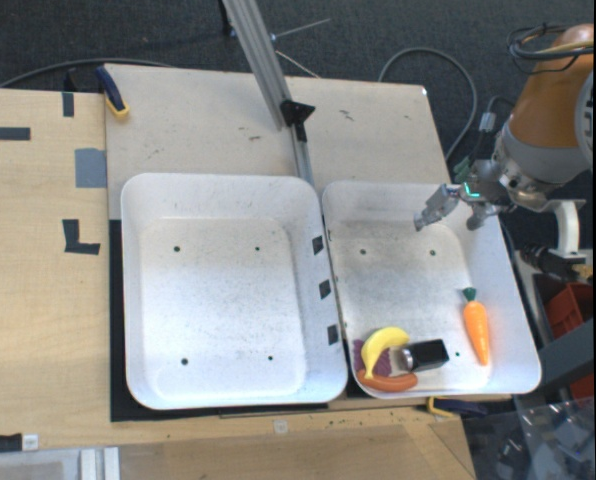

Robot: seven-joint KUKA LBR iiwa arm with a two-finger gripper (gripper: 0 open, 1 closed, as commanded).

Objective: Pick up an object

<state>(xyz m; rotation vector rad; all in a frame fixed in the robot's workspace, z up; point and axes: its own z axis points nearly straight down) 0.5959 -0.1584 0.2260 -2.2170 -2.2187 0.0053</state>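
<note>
Over the right bin's point(498, 268) far edge the tool point(448, 208) hangs open and empty; carrot point(477, 332), banana point(382, 344) and black block point(426, 354) lie unpicked near its front, so grasp not begun.

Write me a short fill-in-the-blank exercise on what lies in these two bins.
1. The carrot, banana and black block all lie in the ____ bin.
2. The carrot's green top points toward the ____ edge of the view.
3. The gripper hovers over the right bin's ____ end.

Missing words: right; top; far
</note>
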